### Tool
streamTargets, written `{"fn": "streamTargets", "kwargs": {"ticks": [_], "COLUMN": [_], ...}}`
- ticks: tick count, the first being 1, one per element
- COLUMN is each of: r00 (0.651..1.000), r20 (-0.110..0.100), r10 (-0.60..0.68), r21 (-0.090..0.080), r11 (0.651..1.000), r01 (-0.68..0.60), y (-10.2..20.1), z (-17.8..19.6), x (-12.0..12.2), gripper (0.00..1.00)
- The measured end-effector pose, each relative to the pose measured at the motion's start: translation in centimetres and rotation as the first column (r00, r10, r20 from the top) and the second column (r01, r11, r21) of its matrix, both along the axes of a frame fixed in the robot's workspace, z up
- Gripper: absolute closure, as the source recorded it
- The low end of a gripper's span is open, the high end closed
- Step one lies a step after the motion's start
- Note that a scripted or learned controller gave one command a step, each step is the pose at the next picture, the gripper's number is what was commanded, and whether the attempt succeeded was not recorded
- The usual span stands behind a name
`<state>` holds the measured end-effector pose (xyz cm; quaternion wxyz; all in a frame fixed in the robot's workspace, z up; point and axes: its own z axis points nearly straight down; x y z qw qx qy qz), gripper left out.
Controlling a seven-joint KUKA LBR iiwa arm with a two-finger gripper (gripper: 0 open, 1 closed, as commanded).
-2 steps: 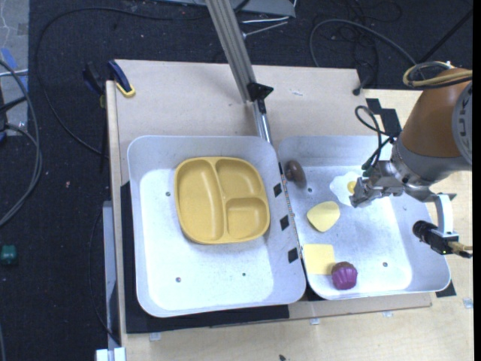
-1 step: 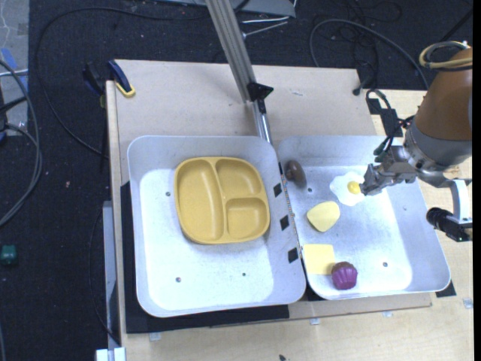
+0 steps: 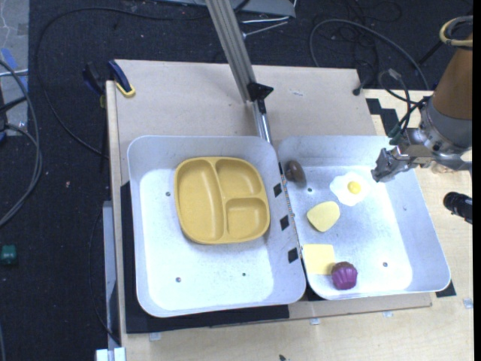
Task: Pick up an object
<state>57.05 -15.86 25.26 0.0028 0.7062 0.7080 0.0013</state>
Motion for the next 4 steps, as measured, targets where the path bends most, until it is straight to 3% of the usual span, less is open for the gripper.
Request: {"fn": "streamTargets", "kwargs": {"ticks": [1, 3, 4], "r00": [1.000, 1.000, 1.000], "r20": [-0.003, -0.007, -0.006], "r10": [0.005, 0.005, 0.006], "r21": [0.003, 0.003, 0.004], "r11": [1.000, 1.000, 1.000], "r01": [-0.005, -0.005, -0.006], "y": [5.2, 15.7, 20.8], "z": [0.6, -1.7, -1.4], "x": [0.9, 3.5, 2.8], "gripper": [1.00, 1.00, 1.00]}}
